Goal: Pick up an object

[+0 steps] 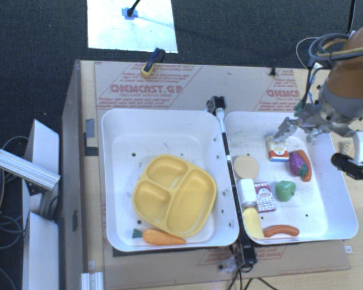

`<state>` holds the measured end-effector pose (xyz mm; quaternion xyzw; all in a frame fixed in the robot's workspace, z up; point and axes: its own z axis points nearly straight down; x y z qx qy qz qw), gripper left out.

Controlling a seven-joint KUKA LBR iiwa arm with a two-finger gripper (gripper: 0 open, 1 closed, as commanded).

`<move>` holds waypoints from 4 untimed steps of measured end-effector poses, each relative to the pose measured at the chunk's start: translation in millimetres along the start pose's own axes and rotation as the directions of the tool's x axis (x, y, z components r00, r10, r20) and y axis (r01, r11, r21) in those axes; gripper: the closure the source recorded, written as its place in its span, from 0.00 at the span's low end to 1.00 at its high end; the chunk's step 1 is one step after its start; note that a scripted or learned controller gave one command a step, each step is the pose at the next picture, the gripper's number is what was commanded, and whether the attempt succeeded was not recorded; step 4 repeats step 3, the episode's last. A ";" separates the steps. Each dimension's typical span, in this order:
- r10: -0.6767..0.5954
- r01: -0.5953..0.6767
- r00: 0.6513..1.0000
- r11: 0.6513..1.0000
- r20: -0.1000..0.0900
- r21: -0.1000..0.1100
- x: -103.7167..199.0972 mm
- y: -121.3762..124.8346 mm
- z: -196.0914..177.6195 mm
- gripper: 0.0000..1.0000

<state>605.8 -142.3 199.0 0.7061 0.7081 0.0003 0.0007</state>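
My gripper (298, 131) hangs over the back of the right bin (345, 219), its fingers spread open with nothing between them. Just below and left of it lies a small red and white box (279, 152). A purple toy (297, 161) with an orange piece (305, 166) beside it lies below the gripper. Further forward are a green pepper (285, 190), a tan disc (247, 166), a white cylinder (247, 191), a second red and white box (265, 198), a yellow piece (252, 222) and a sausage (281, 230).
The left bin (118, 162) holds a yellow divided plate (174, 194) and a carrot (162, 238) at its front edge. A black bar (227, 156) runs along the seam between the bins. The arm's orange band (354, 71) stands at the far right.
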 end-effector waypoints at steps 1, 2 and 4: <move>0.002 -0.002 1.000 1.000 0.001 -0.001 -24.2 26.1 114.6 0.00; 0.000 0.000 1.000 1.000 0.001 -0.004 -24.4 27.2 103.3 1.00; -0.002 0.002 1.000 1.000 -0.002 -0.004 90.7 30.7 13.2 1.00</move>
